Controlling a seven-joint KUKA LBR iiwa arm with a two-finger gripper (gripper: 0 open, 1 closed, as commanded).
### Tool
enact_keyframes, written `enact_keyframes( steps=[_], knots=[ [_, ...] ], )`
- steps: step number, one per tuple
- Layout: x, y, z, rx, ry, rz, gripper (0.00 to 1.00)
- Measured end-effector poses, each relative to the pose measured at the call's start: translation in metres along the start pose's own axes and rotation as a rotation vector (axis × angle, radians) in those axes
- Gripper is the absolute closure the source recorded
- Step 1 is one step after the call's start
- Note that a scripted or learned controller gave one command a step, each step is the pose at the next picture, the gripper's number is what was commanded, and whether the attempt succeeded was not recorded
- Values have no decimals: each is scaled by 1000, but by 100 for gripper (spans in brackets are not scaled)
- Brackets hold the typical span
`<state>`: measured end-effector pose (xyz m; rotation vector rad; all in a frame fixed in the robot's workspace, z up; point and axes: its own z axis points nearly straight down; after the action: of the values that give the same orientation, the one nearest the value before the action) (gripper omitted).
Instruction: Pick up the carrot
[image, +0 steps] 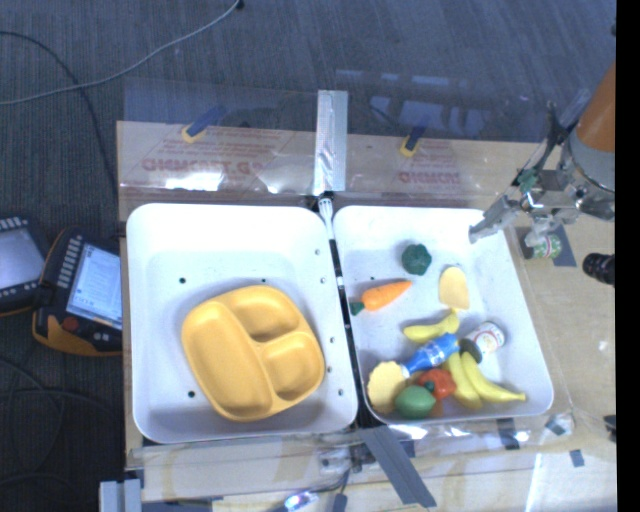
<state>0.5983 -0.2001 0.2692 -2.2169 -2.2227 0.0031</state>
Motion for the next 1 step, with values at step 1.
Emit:
enact_keyframes(
  steps=[1],
  knots=[
    [79, 10, 101, 2, 0, 49, 0]
  ],
)
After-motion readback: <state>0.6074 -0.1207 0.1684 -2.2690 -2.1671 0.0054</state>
